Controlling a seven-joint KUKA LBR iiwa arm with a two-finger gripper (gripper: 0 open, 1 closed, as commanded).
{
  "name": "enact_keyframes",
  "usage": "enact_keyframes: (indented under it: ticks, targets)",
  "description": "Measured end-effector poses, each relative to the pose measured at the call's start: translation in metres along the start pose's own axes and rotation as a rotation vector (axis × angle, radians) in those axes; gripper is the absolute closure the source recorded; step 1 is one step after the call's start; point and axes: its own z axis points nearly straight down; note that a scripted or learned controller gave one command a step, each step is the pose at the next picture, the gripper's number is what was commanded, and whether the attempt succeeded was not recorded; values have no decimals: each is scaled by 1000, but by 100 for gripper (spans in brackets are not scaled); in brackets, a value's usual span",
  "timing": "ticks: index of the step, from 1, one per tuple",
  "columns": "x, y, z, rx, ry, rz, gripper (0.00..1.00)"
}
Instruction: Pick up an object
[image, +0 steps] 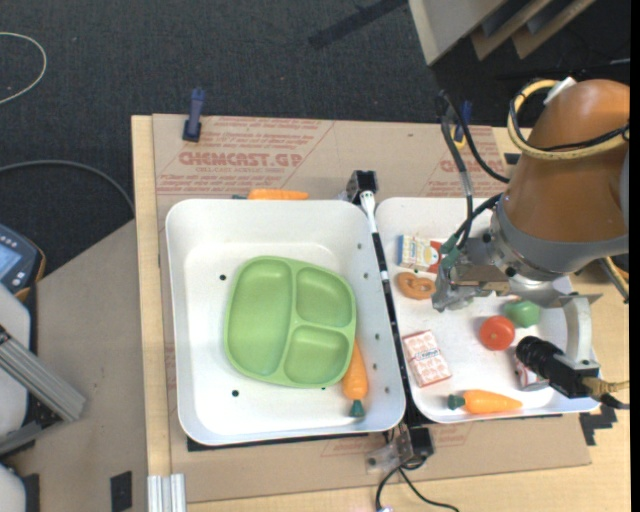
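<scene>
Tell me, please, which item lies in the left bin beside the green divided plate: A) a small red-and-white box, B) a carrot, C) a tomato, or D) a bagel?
B: a carrot lies against the green divided plate's lower right edge inside the left bin.

Green divided plate (290, 322), 2 orange carrots (355, 372) (485, 402), red tomato (496, 332), white bins (190, 300), red-patterned card box (426, 358).

Plate (262, 320) in left bin (190, 300)
</scene>
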Motion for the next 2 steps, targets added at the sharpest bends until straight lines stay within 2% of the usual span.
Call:
enact_keyframes:
  ticks: [1, 2]
  targets:
    - [77, 1, -33, -10, 1, -5, 100]
    - [154, 1, -46, -9, 1, -5, 100]
